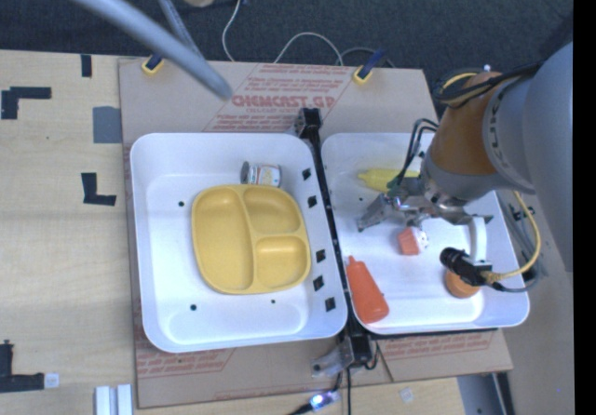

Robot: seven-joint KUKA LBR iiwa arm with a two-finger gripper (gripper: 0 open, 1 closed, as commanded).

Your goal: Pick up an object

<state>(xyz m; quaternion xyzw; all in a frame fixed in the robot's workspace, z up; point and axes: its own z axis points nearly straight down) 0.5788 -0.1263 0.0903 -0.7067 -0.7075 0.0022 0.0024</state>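
Right up close to your lens, the big grey arm with its orange band swings in from the right and drops over the right-hand shallow white bin. You've got the two-finger gripper hanging low just above that bin's floor, metal fingers splayed apart with nothing between them, so the jaws stand released.

Over in the left white bin you see the largest loose item, a yellow plastic plate with three compartments, lying flat in the middle. Just behind its far rim sits a small silvery can on its side.

Back to the right bin: an orange-red tapered bottle-like object lies along the near-left side, beside the divider. A yellow banana-shaped piece rests near the far side, partly under the wrist. Just beside the fingertips, you'll spot a small orange-and-white block, not touched as far as you can tell. An orange rounded item sits at the near right, partly hidden by a black fitting.
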